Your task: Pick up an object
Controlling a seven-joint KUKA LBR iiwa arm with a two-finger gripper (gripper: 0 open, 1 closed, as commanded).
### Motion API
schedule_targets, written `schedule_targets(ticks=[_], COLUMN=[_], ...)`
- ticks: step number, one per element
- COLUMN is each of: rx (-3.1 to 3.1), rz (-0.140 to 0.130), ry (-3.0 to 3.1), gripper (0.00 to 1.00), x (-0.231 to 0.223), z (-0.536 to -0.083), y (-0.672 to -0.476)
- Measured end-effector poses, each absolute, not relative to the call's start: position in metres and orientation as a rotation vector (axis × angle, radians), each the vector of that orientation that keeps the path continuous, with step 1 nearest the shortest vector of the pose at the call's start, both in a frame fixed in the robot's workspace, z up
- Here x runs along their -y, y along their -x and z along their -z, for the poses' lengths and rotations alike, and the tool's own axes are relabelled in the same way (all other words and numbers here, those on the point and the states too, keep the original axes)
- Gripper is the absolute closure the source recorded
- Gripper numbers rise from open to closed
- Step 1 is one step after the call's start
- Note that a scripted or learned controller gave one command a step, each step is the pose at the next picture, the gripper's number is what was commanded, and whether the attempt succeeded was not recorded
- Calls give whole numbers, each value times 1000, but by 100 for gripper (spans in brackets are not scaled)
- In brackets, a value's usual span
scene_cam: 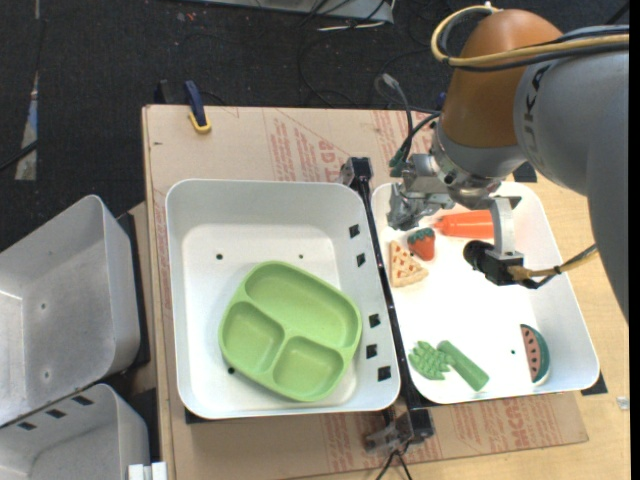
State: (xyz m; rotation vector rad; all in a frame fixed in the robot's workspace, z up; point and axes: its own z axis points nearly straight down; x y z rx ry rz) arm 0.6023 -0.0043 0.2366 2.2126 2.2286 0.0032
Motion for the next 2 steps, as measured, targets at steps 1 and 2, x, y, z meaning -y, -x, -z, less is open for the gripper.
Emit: schedule_targets(ticks=[1, 2], rx=[-2227, -2227], rz=[-2, -3], ry=[-2214, -2214], gripper=[100, 100], x=[-42, -93], z=[-240, -241], y=[-610, -618])
